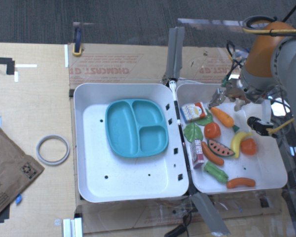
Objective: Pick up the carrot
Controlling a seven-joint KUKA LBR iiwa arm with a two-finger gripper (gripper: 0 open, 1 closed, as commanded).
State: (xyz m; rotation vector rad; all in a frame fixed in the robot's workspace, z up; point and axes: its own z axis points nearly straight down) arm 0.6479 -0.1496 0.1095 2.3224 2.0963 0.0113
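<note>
So the arm (274,53) is leaning in over the back corner of the right bin (271,179), grey body with that orange band up top. The hand (222,97) hangs just above the bin's far end, and honestly I can't tell from here whether it's released or clenched, it's just a dark cluster of metal and cables at that angle. Nothing looks caught in it as far as I can see.

The carrot (222,116) is lying in the right bin, just below and slightly in front of the hand, pointing diagonally toward the bin's near right. It sits right next to a small white and blue carton (192,111) on its left, with a tomato (212,130) just in front of it.

Rest of that bin is a pile of toy food: a green leafy thing (192,132), a watermelon slice (222,147), a banana (237,142) beside an orange round fruit (248,146), a green pickle-looking piece (215,172) and a sausage (240,182) near the front edge.

Left bin (89,147) has a teal divided plate (136,127) in it. Out on the counter (29,112) to the left there's a roll of tape (53,149) and a corner of a cardboard box (10,172).
</note>
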